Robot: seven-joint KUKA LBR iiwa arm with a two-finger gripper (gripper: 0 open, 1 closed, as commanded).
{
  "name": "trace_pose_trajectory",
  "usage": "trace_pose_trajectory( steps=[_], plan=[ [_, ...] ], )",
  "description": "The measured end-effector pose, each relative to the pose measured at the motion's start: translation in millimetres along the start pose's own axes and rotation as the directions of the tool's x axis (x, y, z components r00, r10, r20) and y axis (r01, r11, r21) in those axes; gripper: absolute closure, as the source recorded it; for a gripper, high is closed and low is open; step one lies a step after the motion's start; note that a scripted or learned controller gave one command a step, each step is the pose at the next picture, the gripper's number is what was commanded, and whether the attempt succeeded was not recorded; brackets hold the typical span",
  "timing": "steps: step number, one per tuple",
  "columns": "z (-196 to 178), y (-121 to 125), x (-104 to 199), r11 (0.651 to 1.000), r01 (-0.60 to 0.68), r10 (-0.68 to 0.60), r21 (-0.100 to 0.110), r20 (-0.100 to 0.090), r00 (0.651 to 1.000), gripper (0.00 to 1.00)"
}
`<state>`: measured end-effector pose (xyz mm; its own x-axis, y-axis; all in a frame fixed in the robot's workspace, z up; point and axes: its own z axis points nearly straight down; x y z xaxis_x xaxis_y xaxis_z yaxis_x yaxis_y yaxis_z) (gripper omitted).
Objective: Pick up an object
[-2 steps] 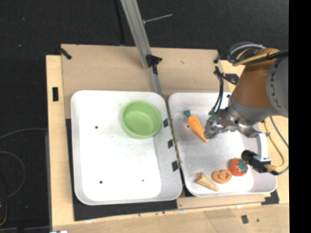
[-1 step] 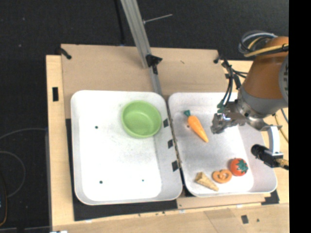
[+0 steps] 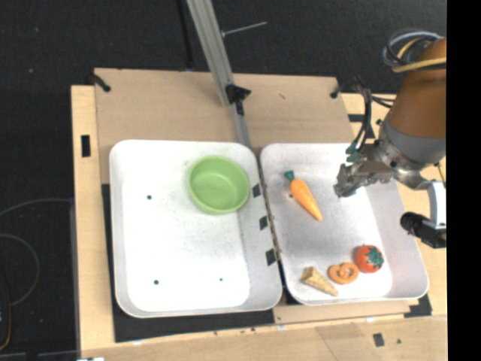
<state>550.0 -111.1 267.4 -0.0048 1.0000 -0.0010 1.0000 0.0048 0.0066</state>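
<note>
The gripper (image 3: 352, 177) hangs over the right white bin (image 3: 398, 201), just beside the orange plastic carrot (image 3: 304, 196), seemingly poised to grasp it; its state I cannot tell.

An orange toy carrot with a green top (image 3: 304, 196) is lying slanted in the right white bin (image 3: 391, 284), near its left wall.

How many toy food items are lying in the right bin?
4. The carrot lies near the bin's upper left. The tomato, the orange piece and the tan wedge sit along the lower edge. The gripper may hide something small.
</note>
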Motion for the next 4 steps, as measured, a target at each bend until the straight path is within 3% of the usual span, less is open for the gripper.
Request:
trace_pose_trajectory(
  steps=[4],
  plan=[
    [9,78,176,1.000,0.002,-0.002,0.004,-0.001,1.000,1.00]
  ],
)
